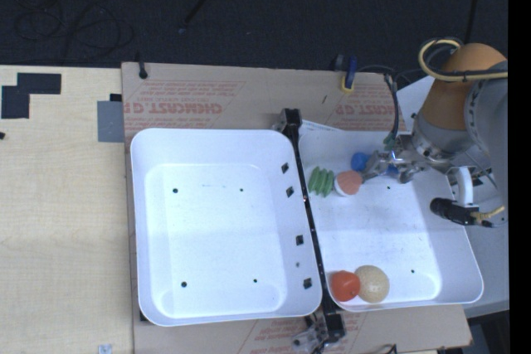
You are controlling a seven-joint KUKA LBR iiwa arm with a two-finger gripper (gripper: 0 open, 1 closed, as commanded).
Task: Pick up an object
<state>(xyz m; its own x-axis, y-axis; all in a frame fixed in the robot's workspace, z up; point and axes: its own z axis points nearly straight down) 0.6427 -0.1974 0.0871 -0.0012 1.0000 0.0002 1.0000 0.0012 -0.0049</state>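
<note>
The gripper (383, 164), its opening not discernible, sat low in the right bin (452, 282) beside the blue object (360, 161), apparently approaching; next required closing on it.

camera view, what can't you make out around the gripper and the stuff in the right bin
- Gripper: small and blurred, so open or shut cannot be told.
- Blue object: partly covered by the gripper; its shape is unclear.
- Green object: too small to identify.
- Arm: cut off by the right edge.
</note>
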